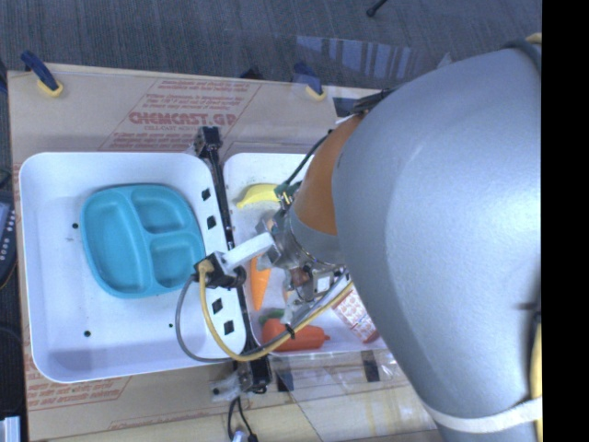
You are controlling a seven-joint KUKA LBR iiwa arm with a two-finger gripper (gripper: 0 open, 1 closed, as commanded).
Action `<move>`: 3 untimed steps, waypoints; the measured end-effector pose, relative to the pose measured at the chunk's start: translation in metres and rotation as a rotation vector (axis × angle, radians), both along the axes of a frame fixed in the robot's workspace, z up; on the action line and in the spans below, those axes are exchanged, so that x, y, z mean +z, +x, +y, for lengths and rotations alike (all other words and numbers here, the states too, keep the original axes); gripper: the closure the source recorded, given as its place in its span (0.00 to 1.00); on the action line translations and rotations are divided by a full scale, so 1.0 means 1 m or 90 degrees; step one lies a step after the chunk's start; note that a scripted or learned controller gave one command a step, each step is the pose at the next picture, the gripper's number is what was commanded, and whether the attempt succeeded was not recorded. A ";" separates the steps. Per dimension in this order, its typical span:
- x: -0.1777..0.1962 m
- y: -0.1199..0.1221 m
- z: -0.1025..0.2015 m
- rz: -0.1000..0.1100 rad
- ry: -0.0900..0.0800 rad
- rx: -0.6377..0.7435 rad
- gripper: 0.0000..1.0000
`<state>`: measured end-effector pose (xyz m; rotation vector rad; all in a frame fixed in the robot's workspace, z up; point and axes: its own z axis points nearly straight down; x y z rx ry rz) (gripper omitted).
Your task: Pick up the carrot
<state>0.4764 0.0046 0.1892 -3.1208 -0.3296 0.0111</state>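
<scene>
- The arm (442, 238) is huge in the shot; its grey body covers most of the right side, with the orange band (317, 191) peeking out at its left edge.
- The gripper (299, 279) is down in the right bin (267, 168), roughly in the middle of what shows of that bin.
- Can't tell how the jaws stand. The wrist hardware and cables are all bunched up there and the arm hides the rest.
- The carrot (260, 286) is in the right bin, a slim orange piece standing nearly vertical in the frame, just beside the gripper at its 9 o'clock. I can't tell if they touch, and it's not visibly between any fingers.
- At about 6 o'clock from the gripper there's a fatter red-orange veggie (299, 338) lying near the bin's lower edge, with a bit of green at its left end.
- A banana (258, 194) sits at 11 o'clock from the gripper, up near the top of the bin.
- A packet (354, 316) with red print pokes out from under the arm at 4 o'clock from the gripper.
- The left bin (46, 247) has a blue tray (143, 239) with compartments, sitting a bit tilted.
- A yellow cable (221, 325) and a grey one loop over the divider between the bins.
- Both bins rest on a cardboard sheet (138, 109) with red lettering, held by blue-and-yellow clamps (41, 74) along the top edge.
</scene>
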 end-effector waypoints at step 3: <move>0.000 0.000 0.000 0.000 0.000 0.000 0.00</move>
